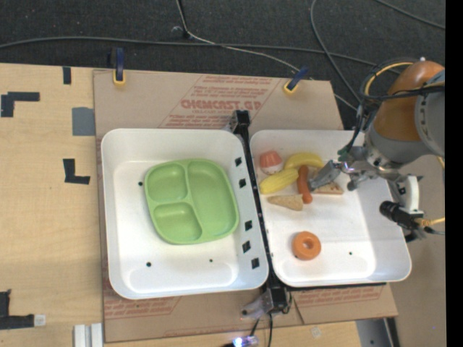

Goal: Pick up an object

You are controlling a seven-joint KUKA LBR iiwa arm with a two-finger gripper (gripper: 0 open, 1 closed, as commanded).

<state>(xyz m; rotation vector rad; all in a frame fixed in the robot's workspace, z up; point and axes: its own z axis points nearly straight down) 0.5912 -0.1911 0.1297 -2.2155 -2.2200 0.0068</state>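
The right bin holds several toy foods. A yellow banana lies beside a red sausage, with a small red and white piece at the bin's upper left. A tan wedge sits below the banana, and another tan piece lies under the gripper's left finger. An orange ring rests alone near the front. My gripper hangs over the upper right of this bin, just right of the sausage. It is open, with nothing between its fingers.
A green divided plate lies in the left bin. A black divider joins the two bins. Cables cross the dark surface behind the bench, and the grey arm enters from the right.
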